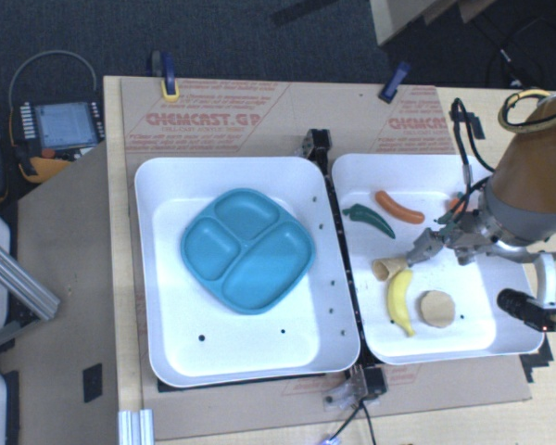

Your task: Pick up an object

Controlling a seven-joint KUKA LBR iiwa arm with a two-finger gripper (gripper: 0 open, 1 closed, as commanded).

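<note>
Now the gripper [424, 248] hangs low in the right bin [463, 349], just above the banana [400, 304]. I cannot tell how it is set. It holds nothing yet. Next it should drop down and pinch the banana.

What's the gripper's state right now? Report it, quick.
Gripper: over the right white bin, above the yellow banana; open or closed cannot be told.
</note>
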